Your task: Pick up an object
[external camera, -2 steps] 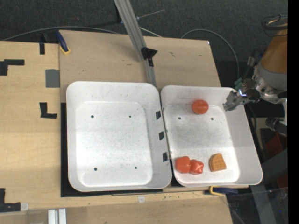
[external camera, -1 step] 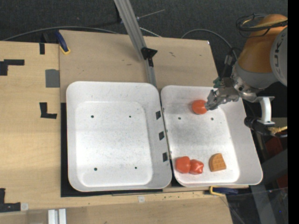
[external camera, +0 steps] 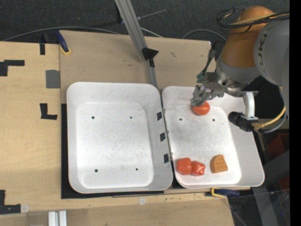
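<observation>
A small round red-orange object lies near the back of the right bin. My gripper hangs right over it, fingertips at its top-left edge. I cannot make out how the fingers stand. Near the front of the same bin lie two red pieces side by side and a tan waffle-like piece.
The left bin sits beside the right one with dark clips on the shared rim. A grey metal pole slants down to the bins' back edge. The arm's orange and grey body fills the upper right, with cables trailing off it.
</observation>
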Motion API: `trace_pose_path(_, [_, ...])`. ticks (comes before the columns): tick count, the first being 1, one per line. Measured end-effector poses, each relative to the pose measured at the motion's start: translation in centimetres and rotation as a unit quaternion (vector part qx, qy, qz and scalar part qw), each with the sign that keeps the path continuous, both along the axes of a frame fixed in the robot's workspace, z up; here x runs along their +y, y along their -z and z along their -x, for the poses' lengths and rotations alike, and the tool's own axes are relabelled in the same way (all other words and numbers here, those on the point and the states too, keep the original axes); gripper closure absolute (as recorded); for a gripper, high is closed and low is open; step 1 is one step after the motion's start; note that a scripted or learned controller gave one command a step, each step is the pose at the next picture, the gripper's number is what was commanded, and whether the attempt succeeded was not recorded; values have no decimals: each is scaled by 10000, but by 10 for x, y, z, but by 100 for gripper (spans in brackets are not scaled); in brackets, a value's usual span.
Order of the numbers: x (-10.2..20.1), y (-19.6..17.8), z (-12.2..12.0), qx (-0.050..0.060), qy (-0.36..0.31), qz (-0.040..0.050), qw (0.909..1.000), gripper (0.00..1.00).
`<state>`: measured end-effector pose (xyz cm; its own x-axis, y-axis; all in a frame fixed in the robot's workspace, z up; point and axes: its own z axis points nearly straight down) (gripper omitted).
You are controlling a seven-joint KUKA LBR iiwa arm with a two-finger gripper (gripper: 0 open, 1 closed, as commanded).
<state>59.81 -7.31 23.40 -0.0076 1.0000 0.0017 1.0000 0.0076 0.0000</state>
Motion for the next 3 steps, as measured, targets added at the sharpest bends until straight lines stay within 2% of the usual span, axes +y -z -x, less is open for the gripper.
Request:
trace_pose_path(1, [52,-2,0,7,3,0,10000,100])
trace_pose_path(2, [115,-2,-15,4,-2,-1,10000,100])
trace_pose_path(3, [162,10,-30,7,8,7,10000,100])
